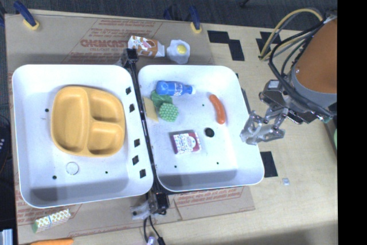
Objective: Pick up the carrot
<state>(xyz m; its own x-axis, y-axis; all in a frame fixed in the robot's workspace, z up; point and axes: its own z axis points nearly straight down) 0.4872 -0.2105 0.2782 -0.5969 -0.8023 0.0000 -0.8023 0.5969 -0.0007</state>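
Jaws hovering outside the right bin (245,101), spread impossible to tell. Carrot (217,109) just left of jaws, near the wall. Risk: clipping the rim, nudging carrot away.

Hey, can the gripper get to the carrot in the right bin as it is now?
Probably yes. The carrot lies alone on the bin floor, with open space around it. The gripper hovers just outside the right bin's rim, nothing between them.
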